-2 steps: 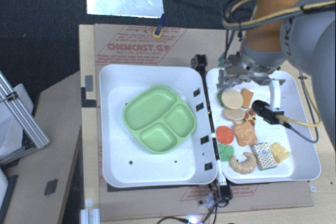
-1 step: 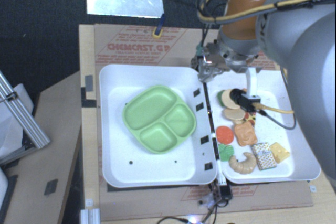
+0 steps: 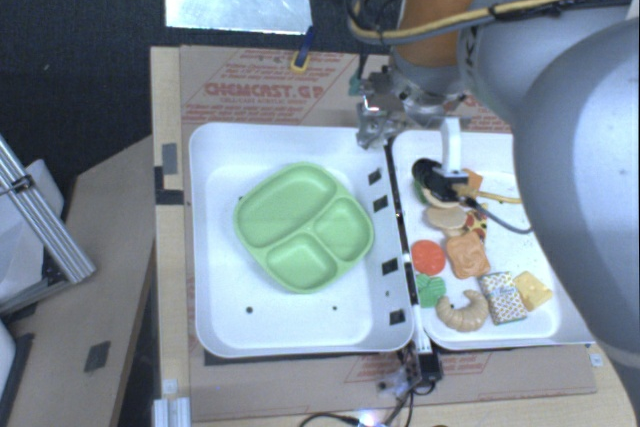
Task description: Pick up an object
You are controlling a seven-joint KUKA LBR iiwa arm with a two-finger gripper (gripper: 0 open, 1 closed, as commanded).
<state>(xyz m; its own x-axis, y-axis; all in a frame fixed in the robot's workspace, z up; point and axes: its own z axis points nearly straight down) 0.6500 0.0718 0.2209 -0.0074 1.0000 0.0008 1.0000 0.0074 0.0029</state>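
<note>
My gripper (image 3: 374, 127) hangs over the far end of the divider between the two bins, under the orange wrist band. Nothing shows in its grasp. The right bin (image 3: 560, 327) holds several toy foods in front of the gripper: a tan oval piece (image 3: 447, 218), a red disc (image 3: 429, 257), an orange chunk (image 3: 467, 255), a green piece (image 3: 431, 291), a tan croissant-like piece (image 3: 462, 312), a patterned block (image 3: 503, 297) and a yellow wedge (image 3: 533, 290). The arm hides the bin's far right part.
A green three-compartment plate (image 3: 303, 227) lies in the middle of the left bin (image 3: 215, 315). The divider (image 3: 398, 245) with black clips runs between the bins. Cardboard (image 3: 260, 90) lies beyond them, and a metal frame (image 3: 40, 225) stands at the left edge.
</note>
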